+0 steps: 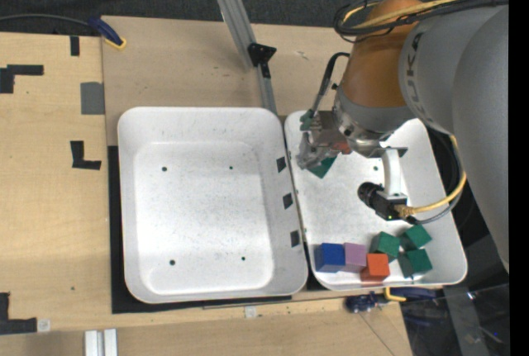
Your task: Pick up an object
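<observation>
Near cluster: a blue block (331, 255), a lilac block (355, 255), an orange block (378, 265) and several green blocks (403, 249) sit crowded along the near wall of the right bin (347, 206), below the hand and well apart from it; they touch or nearly touch one another.

Hand (314, 149): it hangs over the far left part of the right bin, close to the wall shared with the left bin (198, 206), with the orange-banded wrist (376, 69) just behind it.

Task's thing: a green block (321, 165) shows directly at the fingertips, tilted, against the bin floor.

Hand state: the fingers look closed on that green block, though the view is dark and cluttered there, so the hold is likely rather than certain.

Stage, as a judgement: a grasp seems made; the lift is the part left to prove.

Risk one: the block sits askew, so it may be pinched by a corner and could twist out as the arm rises.

Risk two: the hand is just beside the shared bin wall, so a sideways drift could knock the block loose.

Risk three: the cable (434, 206) looping beside the wrist could drag on a fast move.

Far side: the bare table (50, 206) lies beyond the left bin, away from the hand.
</observation>
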Controlling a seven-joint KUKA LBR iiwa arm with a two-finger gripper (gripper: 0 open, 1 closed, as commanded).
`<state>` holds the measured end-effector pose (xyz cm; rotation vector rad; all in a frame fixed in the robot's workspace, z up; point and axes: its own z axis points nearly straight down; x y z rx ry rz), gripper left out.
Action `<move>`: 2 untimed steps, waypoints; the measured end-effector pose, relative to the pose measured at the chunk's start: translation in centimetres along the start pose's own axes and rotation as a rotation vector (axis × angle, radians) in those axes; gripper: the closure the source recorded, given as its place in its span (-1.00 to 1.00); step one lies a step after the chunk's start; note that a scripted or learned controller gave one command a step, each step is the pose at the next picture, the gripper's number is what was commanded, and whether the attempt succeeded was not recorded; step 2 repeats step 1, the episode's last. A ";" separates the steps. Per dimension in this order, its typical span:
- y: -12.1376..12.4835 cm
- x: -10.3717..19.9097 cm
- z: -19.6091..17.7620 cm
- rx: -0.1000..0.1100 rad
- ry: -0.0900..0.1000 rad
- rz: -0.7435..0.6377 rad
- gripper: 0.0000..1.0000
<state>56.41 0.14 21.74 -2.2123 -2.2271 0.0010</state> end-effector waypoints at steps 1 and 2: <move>0.3 5.1 -0.9 -0.001 0.001 0.000 1.00; 0.3 5.1 -0.9 -0.001 0.001 0.000 1.00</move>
